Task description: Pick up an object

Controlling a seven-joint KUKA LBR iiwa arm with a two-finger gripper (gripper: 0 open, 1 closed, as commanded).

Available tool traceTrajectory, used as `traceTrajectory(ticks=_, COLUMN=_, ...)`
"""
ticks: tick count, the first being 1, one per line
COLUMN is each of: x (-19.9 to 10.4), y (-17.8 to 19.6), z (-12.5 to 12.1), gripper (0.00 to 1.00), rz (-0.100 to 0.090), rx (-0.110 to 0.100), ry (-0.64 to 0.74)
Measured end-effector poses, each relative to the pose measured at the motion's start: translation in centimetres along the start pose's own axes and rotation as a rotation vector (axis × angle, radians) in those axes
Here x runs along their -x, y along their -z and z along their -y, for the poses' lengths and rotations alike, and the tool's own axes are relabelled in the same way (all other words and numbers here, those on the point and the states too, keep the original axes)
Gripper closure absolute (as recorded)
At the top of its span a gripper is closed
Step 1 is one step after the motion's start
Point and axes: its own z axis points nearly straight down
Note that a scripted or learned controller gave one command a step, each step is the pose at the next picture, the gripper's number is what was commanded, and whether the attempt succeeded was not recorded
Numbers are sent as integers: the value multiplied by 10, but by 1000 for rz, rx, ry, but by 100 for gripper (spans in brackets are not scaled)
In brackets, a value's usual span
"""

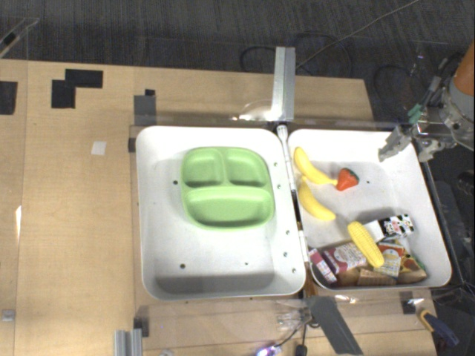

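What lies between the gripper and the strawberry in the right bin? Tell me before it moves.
Nothing visible does. The gripper hangs over the right bin's far right corner, and bare white floor runs from there to the strawberry. The two bananas lie on the strawberry's other side, clear of that path.

On the pale wooden worktop sit 2 shallow white plastic bins side by side. The left bin holds a light green plastic plate with 3 compartments, lying flat near the bin's middle. The right bin holds 2 yellow bananas along its left wall, 1 beyond the other, with a small red strawberry-shaped toy just beside the far one. A yellow corn cob lies tilted toward the near right corner, resting against a heap of printed snack packets. The grey arm's gripper hangs over the right bin's far right corner, well apart from every object.
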Motion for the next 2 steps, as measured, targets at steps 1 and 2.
traceTrajectory(ticks=1, x=-56, y=-96, z=18, gripper=0, rz=-1, rx=-1, ry=66)
traceTrajectory(ticks=2, x=-56, y=-176, z=-35, gripper=0, rz=0, rx=4, ry=16)
